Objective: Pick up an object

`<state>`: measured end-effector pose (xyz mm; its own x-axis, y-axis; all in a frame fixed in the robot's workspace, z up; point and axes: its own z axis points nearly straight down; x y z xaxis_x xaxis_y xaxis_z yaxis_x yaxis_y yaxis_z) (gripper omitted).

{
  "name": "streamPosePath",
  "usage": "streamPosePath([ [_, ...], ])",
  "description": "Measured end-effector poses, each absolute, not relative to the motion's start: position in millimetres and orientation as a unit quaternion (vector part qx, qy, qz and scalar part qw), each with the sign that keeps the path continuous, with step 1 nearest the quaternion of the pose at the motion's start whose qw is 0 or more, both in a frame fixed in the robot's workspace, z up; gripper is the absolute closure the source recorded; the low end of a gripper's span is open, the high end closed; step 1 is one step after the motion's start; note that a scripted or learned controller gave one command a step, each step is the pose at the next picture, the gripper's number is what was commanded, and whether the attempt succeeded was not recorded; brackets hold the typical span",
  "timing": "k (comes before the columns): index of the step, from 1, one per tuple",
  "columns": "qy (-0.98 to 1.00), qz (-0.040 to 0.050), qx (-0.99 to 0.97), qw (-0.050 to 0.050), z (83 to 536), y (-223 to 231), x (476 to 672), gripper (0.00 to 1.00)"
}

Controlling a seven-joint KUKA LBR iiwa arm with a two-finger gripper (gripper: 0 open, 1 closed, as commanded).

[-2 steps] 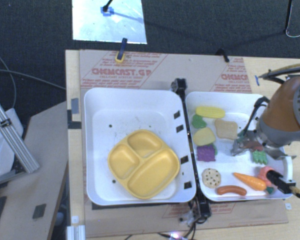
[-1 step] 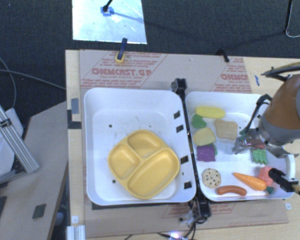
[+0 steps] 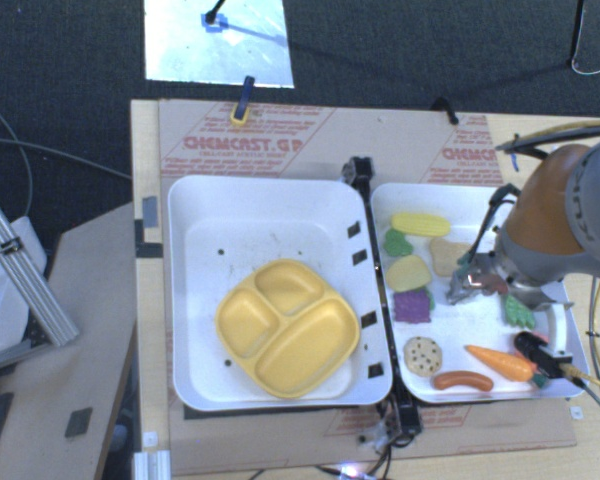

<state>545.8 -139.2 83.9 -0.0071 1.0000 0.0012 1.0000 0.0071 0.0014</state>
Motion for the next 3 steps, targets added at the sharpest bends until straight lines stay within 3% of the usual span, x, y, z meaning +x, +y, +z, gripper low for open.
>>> streamPosePath([
  [1,0.708,-0.0002,0.706,-0.002,83.8,-96.4,484.3,1.0],
  [2,0.706,0.0005,0.708,0.007,141.4,-186.4,520.1,1.0],
  [3,0.709,0.0001,0.705,0.0,81.8,-159.8,525.1,1.0],
])
